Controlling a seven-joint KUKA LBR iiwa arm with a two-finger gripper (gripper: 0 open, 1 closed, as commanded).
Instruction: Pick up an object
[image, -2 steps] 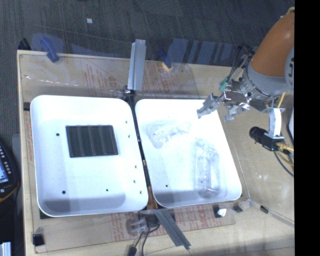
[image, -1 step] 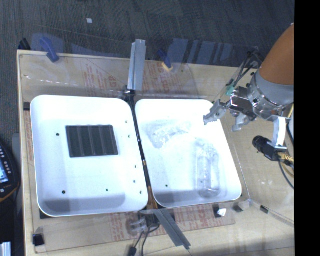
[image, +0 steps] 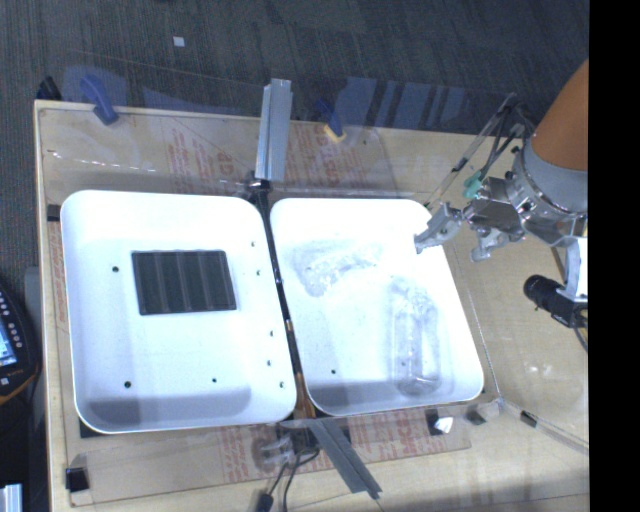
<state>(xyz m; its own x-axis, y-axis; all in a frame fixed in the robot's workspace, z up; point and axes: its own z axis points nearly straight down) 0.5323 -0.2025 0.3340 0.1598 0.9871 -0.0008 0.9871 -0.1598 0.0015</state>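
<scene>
My gripper hangs over the right bin's far right corner, just above its rim. Its two fingers stand apart with nothing between them, so it is open. In the right bin lies a clear plastic bottle, lengthwise along the right side, below and left of the gripper. A crumpled clear plastic piece rests in the same bin's upper left part. A dark grey ribbed rectangular block lies flat in the left bin, far from the gripper.
A grey metal bar stands behind the divide between the bins. A clamp and bracket sit at the front between them. Cables run above the gripper. A black part of the arm juts out at right.
</scene>
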